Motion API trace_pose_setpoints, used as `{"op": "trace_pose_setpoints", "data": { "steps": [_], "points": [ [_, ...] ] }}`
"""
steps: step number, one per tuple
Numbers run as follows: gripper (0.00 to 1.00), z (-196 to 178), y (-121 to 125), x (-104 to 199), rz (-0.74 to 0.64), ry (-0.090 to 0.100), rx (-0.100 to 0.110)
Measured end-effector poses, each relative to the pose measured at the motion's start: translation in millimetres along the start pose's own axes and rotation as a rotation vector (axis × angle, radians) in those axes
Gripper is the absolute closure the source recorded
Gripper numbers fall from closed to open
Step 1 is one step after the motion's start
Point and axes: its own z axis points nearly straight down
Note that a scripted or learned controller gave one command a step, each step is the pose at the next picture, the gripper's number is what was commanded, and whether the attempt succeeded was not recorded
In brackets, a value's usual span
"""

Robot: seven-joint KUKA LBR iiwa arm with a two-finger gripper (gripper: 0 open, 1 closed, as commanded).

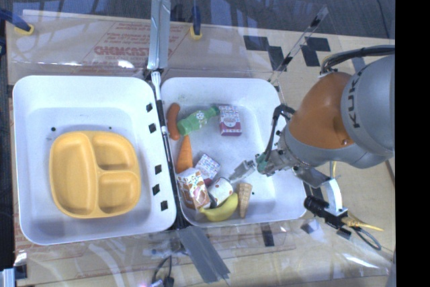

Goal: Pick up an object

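Dark carpet up top, then a wooden surface (80, 33) under plastic sheeting with two white bins on it. Left bin (27, 144) just has a yellow divided tray (94, 173). Right bin (259, 94) has all the clutter: carrot (184, 152), sausage (173, 120), green bottle (197, 120), red-and-white carton (230, 121), banana (222, 210), cone (244, 198), plus a few wrapped snacks.

Arm's low in the right bin, claw (247, 169) near the bin's middle, just right of the snack pile. Looks like the reach-in step to me, nothing lifted yet. Can't tell how far open the claw is or whether it's got anything, it's too small and blurry. Next move probably needs lining up over one item, cone or a wrapped snack being closest. The wrist hides the bin's right wall.
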Motion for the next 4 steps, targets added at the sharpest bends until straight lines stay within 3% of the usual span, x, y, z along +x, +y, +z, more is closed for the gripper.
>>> {"op": "trace_pose_setpoints", "data": {
  "steps": [1, 2, 3, 4],
  "points": [
    [0.0, -29.7, 46.0, -10.3, -0.144, -0.001, -0.001],
    [0.0, -132.2, 124.7, 8.7, -0.173, -0.003, -0.004],
    [0.0, -20.3, 141.2, -21.2, -0.11, -0.001, 0.001],
    [0.0, 29.9, 131.0, -35.1, -0.1, -0.002, 0.0]
  ]
}}
